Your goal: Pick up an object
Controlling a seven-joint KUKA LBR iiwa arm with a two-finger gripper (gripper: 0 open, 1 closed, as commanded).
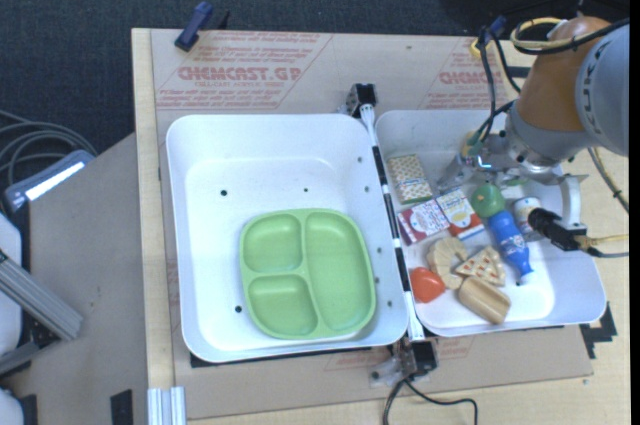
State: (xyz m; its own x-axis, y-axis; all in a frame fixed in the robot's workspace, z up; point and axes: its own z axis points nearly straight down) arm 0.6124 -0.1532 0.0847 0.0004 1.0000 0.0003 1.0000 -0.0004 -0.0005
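The blue bottle is lying on its side in the right bin, slanting from upper left to lower right, with a green ball touching its upper end. The pincer is hanging just above that green ball, at the upper end of the bottle, so the bottle is stretching away from it toward the near wall of the bin. The view does not resolve the pincer's tips, so its state cannot be told, and nothing is visibly sitting between them. Left of the bottle, a red and white packet and a checkered packet are lying flat. Below them, a round biscuit, a pizza slice, a bread loaf and a red tomato are crowding together near the front left corner. The grey arm with its orange band is reaching in from the right. In the left bin, a green divided plate is resting. Both bins are standing side by side on the table.
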